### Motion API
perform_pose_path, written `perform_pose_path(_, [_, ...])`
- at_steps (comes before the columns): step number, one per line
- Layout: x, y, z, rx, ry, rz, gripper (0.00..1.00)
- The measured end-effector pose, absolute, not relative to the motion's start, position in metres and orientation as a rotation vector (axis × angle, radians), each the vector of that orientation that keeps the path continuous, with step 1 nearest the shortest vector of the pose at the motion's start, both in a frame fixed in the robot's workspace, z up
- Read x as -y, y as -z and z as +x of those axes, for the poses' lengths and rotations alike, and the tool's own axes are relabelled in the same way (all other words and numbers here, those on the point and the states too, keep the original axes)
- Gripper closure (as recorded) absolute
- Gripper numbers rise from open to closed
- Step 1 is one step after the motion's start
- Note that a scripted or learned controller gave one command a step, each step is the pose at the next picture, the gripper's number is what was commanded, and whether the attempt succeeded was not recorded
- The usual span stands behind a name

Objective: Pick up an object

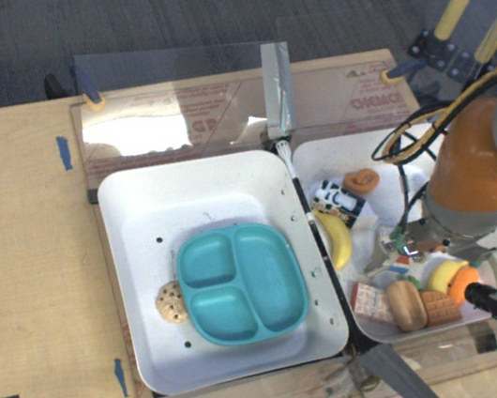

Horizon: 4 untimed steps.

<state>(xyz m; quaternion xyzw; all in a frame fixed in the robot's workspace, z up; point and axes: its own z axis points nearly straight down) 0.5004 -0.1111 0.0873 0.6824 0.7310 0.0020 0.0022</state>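
Note:
The right bin (317, 157) holds a heap of toy food. A yellow banana (336, 238) lies along its left wall, with a black-and-white cow toy (332, 196) and an orange round piece (361, 183) behind it. Near the front lie a brown bread roll (405, 305), a small printed box (367, 300), a yellow fruit (444, 275) and an orange carrot-like piece (463, 284). My gripper (407, 246) hangs low over the middle of this heap, just above the roll and the yellow fruit. The arm's grey wrist hides what is directly beneath it.
The left bin (136, 261) carries a teal divided plate (241, 282) and a speckled cookie (171, 302) beside the plate's left edge. A clear panel stands behind the bins. Black cables loop by the arm's orange band (475, 163).

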Motion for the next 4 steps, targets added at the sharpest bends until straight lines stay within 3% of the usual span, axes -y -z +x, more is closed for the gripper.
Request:
perform_pose_path(1, [0.112,-0.098,0.502,-2.288,-0.009,2.139,1.0])
perform_pose_path(2, [0.044,-0.188,0.545,-2.109,-0.011,2.323,1.0])
perform_pose_path(3, [0.047,-0.184,0.543,-2.106,0.0,2.331,0.0])
perform_pose_path(4, [0.103,-0.134,0.586,-2.109,0.007,2.33,0.0])
